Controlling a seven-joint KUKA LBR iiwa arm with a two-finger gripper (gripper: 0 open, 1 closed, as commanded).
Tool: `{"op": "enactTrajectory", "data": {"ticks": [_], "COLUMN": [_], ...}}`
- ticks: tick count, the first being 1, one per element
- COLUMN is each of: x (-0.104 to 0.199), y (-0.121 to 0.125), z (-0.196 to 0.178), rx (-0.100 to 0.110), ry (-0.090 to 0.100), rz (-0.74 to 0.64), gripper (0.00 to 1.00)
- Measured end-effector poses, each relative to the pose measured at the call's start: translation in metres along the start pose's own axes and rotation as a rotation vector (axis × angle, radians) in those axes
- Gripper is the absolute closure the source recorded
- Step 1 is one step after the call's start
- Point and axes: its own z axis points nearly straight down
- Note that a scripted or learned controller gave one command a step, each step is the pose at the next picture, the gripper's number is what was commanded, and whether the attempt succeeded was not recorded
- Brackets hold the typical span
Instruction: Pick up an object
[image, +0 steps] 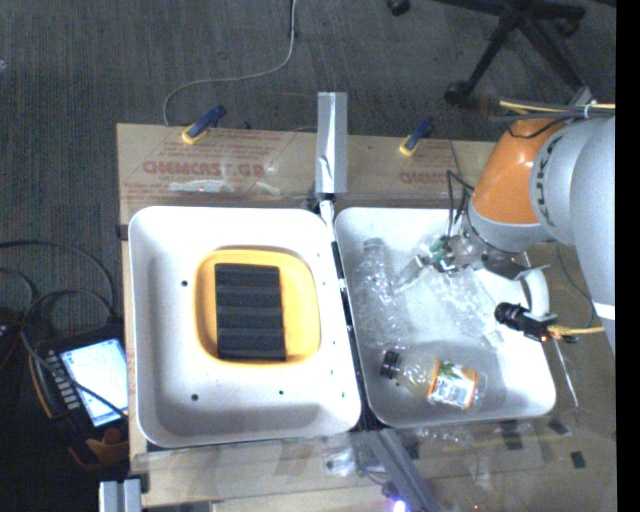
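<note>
Arm (560, 190) enters from the right, wrist over the upper part of the right bin (520, 400). Gripper (450, 252) sits low among clear crumpled plastic bottles (375, 275); can't tell if it's released or clenched, too much glare. Nearest clean target, I'd judge: the juice bottle (435, 378) at lower centre of that bin, lying flat, dark cap toward frame left, long axis roughly left-right. It lies below the gripper in frame, apart from it. Left bin (150, 300) holds 1 yellow-and-black block (255, 308), farther off.
</note>
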Motion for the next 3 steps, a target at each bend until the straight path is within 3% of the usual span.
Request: {"op": "enactTrajectory", "data": {"ticks": [1, 2, 3], "x": [-0.040, -0.062, -0.012], "y": [-0.010, -0.082, -0.123], "z": [-0.096, -0.088, 0.015], "rx": [0.001, 0.002, -0.005], "ry": [-0.002, -0.001, -0.002], "rz": [0.111, -0.037, -0.035], "gripper": [0.00, 0.00, 0.00]}}
